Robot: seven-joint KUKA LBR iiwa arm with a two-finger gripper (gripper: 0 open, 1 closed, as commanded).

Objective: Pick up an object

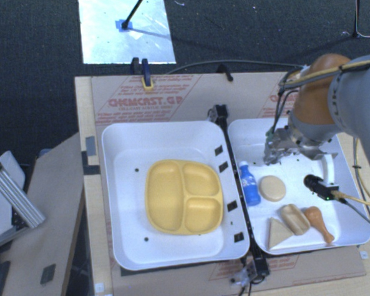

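Note:
My gripper (274,154) hangs over the back part of the right bin (254,131), with the grey arm and its orange band (313,99) coming in from the right. Just in front of it lies a round tan disc (272,187). A small blue bottle (248,184) with a white cap lies beside the disc, against the bin's left wall. Nearer the front edge are a pale wedge (277,233), a tan bread-like piece (295,219) and a brown drumstick (318,223). I see nothing between the gripper and these objects.
The left bin (121,179) holds a yellow divided plate (183,195). A black divider with clips (230,173) runs between the bins. A black fitting with a cable (319,187) sits over the right bin's right side.

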